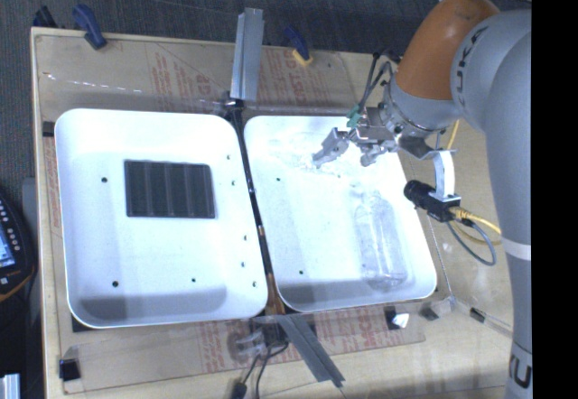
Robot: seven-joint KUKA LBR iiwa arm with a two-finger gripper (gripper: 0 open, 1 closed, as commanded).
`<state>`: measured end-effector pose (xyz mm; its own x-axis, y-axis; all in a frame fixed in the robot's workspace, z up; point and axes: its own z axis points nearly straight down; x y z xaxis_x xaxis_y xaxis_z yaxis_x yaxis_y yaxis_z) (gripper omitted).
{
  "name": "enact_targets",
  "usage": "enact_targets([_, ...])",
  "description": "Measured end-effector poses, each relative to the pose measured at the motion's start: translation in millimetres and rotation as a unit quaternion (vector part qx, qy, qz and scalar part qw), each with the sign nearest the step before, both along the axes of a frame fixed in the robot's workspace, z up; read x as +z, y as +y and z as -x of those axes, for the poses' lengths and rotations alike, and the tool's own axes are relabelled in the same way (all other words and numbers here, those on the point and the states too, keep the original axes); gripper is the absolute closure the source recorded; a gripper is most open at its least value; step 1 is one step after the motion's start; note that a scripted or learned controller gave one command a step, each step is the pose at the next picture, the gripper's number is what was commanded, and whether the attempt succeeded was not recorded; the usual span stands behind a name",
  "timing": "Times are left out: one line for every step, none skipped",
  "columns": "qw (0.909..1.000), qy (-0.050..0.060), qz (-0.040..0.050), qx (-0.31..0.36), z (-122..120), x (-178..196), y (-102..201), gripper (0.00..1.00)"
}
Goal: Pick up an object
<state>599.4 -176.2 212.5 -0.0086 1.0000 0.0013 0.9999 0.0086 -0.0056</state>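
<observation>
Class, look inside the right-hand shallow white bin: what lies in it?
A clear plastic bottle lies in the right white bin, near its right wall. The gripper hangs over the bin's far end, hiding part of the floor there.

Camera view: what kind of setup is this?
Likely a lab bin-picking test cell: a robot arm with its gripper over two white bins, on a wooden bench held by blue clamps.
</observation>
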Motion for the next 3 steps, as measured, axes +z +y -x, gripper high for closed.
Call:
enact_targets([0.9966,-0.002,0.001,-0.083,-58.3,-16.3,-31.1,0.0])
enact_targets([0.9821,0.0,0.0003,-0.188,-57.4,-22.9,-10.5,0.0])
enact_targets([1.0,0.0,-0.0004,0.008,-57.4,-20.6,-25.2,0.0])
